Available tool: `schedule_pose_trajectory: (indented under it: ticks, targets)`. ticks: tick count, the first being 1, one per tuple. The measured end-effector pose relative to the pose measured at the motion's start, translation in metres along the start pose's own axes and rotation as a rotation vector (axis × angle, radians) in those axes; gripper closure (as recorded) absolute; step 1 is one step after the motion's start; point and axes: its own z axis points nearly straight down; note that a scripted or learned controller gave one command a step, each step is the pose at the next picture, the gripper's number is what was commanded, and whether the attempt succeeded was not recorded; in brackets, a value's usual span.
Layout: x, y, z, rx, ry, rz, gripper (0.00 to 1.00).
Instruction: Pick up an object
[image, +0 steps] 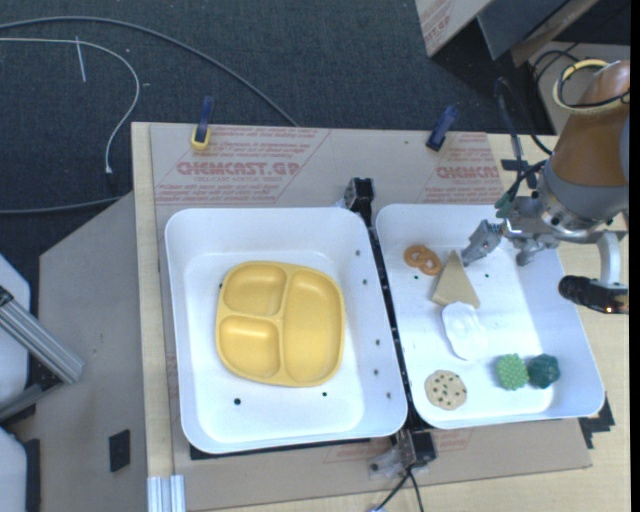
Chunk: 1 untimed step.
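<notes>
Yellow tray (282, 322) centred in left bin (190, 240), white margin all round.

Items partly hidden, cropped or unclear

Arm (590, 130): cut off by the right and top edges. Gripper (503, 243): blurred, finger state unreadable. Right bin (570, 330): far right corner hidden behind the arm. Cardboard box (450, 20): cropped at top edge. Metal rail (35, 340): cropped at left edge. Dark green item (543, 371): too small to identify.
</notes>
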Motion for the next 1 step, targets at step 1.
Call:
schedule_pose_trajectory:
  ticks: [1]
  targets:
    - [-0.007, -0.0038, 0.0459, 0.0, 0.0, 0.001, 0.0]
